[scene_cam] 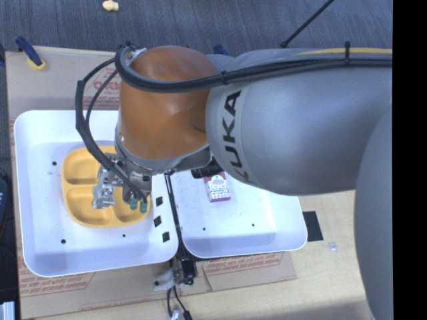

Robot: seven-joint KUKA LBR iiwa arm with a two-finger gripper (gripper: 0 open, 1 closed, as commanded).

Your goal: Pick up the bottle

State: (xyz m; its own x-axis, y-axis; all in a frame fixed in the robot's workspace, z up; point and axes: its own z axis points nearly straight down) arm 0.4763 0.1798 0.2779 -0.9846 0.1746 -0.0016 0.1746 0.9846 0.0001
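My gripper hangs low over a yellow divided plate in the left bin. Its fingers stand apart, one metallic and one with teal tips, so it is open, and only the plate's surface shows between them. The orange band and grey wrist hide much of the left bin's back half. A small pink-and-white object lies in the right bin, partly under the arm. I cannot tell whether it is the bottle.
The arm's bulk covers the back of both bins. The bins' shared rim runs just right of the gripper. Cardboard lies under the bins, with a blue clamp at its far left corner.
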